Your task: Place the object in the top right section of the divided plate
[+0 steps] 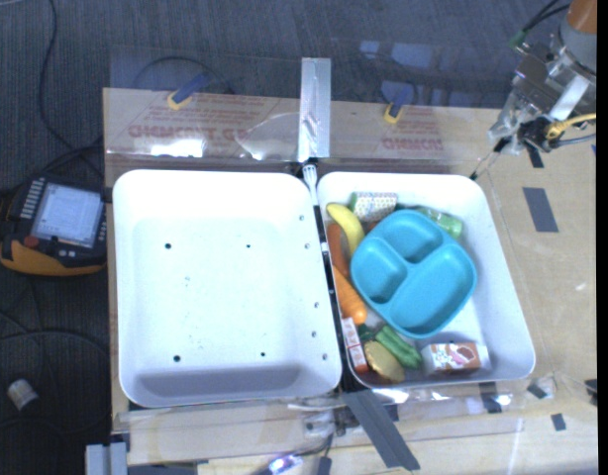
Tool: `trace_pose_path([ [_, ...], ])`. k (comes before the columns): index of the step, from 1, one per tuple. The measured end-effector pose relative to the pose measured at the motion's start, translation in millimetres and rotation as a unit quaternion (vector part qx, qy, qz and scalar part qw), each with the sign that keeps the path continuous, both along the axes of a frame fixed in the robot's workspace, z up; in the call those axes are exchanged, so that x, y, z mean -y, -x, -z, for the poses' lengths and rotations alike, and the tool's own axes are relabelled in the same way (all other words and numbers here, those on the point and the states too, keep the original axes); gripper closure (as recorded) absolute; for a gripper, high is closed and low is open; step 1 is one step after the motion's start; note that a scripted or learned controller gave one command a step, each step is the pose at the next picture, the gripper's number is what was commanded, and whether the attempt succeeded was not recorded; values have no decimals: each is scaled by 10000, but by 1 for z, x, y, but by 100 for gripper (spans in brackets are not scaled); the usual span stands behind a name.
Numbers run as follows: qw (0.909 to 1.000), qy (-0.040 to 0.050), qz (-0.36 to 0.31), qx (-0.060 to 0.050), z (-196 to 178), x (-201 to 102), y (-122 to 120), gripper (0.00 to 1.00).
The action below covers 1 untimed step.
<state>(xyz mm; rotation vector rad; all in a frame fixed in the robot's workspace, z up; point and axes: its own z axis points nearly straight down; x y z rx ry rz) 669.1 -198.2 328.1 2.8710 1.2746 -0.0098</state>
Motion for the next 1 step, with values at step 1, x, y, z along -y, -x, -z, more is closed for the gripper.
trace_pose_path([
  [1,9996,-20,-292,25,198,-20,6,100],
])
